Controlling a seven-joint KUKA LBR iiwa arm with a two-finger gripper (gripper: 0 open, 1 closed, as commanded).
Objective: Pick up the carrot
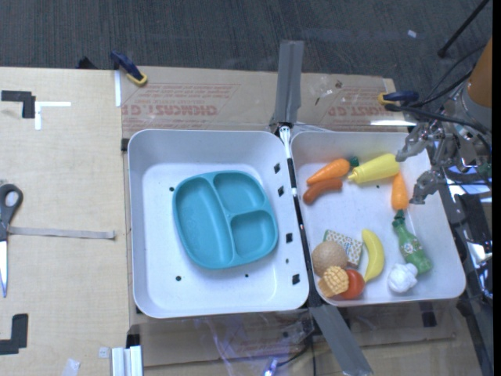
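The carrot is lying on the floor of the right bin, at its far left corner, just beside the divider between the bins and nearly touching a brownish sausage-shaped piece on its near side. Relative to the carrot, the tool is hovering well apart to the right, over the bin's far right edge; whether it is released or clenched, I cannot tell. Nothing seems to be sitting in it, so the pick is probably not yet begun.

Counting: two white bins, one teal divided plate resting in the left bin, one carrot, one corn cob, one banana, one green bottle, one small orange piece.
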